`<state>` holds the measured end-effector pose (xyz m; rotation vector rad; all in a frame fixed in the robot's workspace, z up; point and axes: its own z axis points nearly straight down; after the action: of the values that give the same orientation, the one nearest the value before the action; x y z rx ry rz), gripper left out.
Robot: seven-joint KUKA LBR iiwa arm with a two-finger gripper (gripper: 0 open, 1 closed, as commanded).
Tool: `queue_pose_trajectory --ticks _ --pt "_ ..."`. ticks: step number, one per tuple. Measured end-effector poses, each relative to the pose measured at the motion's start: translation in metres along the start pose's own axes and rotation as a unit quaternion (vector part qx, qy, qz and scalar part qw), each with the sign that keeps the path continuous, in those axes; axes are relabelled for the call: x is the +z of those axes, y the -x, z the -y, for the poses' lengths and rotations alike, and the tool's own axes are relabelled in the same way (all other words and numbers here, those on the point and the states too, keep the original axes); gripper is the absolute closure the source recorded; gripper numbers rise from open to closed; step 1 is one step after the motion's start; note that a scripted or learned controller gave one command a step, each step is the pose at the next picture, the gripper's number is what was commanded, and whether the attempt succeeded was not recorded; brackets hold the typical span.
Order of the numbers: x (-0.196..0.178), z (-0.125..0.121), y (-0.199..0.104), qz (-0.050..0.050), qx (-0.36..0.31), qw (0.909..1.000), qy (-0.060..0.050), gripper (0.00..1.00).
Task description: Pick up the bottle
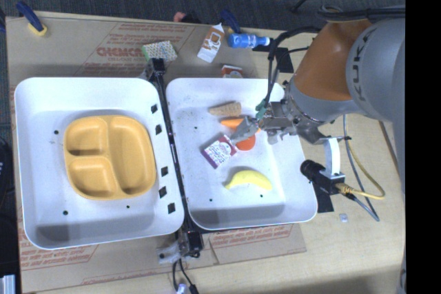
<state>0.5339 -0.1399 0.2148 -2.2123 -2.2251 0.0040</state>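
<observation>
Camera view, looking down at a slant. In the right-hand shallow white plastic bin [296, 211]: a tan rectangular wafer-like piece [225, 109], a small orange carrot-shaped toy [232, 123], a maroon-and-white printed packet [219, 151], a curved yellow plastic banana [249, 180]. In the left-hand shallow white plastic bin [27, 148]: a yellow divided plastic tray [110, 155], lying flat.

Low over the middle of the right bin, reaching in from the right: the metal two-finger gripper [247, 131], tip just beside the orange toy and over a reddish round piece [247, 143]. Spread or closed — cannot tell from this angle, with metal and toys overlapping. Nothing visibly held.

On the printed brown cardboard sheet [110, 51], outside both bins and just past the right bin's far rim: the small blue plastic bottle with a pale cap [242, 41], lying on its side. Well apart from the gripper, with the bin wall between.

Judged step: still the approach, and seemingly aimed at the wrong spot — no contact with the bottle, no lift begun. Called for next: rise clear of the bin contents, travel over the far rim, line up across the bottle's narrow width, descend, close. Likely hazards: a roll on the flat cardboard, crowding from small cartons close by.
</observation>
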Motion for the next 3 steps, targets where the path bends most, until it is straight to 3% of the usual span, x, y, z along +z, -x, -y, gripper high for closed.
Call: queue_pose_trajectory --ticks 1,2,3 --pt "-0.01 0.0 0.0 0.0 -0.002 1.0 -0.001 1.0" --pt "-0.036 0.058 0.031 0.0 0.008 1.0 0.0 1.0" --pt "0.021 0.058 0.032 0.0 0.053 0.9986 0.0 1.0"
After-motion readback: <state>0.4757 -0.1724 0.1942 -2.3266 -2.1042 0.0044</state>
